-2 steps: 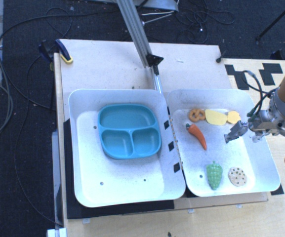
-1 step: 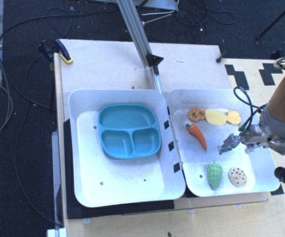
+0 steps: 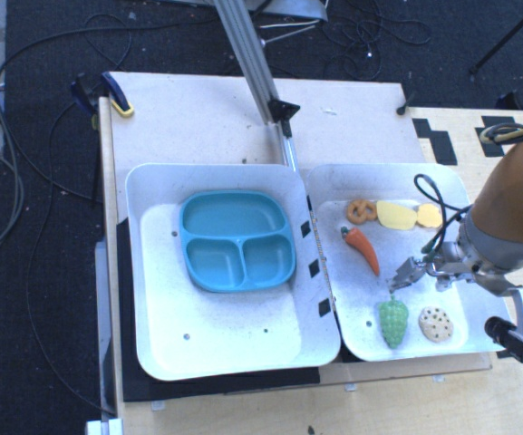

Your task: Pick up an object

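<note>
Green toy vegetable (image 3: 392, 323) lies low in the right bin (image 3: 334, 329), just below the gripper (image 3: 404, 276), which hangs over bare floor with fingers spread and nothing between them, likely lining up on it; carrot (image 3: 363, 249) sits nearby
</note>
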Controlling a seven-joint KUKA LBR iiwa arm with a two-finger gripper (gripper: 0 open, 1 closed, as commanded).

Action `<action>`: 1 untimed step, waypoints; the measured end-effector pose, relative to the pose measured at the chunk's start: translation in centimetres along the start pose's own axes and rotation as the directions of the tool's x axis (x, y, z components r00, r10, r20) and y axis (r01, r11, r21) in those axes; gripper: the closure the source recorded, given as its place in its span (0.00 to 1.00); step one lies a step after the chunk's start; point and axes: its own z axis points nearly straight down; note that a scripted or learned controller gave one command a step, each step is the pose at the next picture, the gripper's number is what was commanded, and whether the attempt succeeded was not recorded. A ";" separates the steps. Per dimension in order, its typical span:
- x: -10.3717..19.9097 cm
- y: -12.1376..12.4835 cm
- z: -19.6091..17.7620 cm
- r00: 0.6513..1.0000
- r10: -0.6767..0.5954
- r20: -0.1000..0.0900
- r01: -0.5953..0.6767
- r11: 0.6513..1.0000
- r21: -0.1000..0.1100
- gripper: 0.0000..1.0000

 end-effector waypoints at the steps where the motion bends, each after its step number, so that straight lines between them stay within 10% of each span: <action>1: 0.0 0.0 5.3 1.000 0.000 0.000 0.000 1.000 0.000 0.00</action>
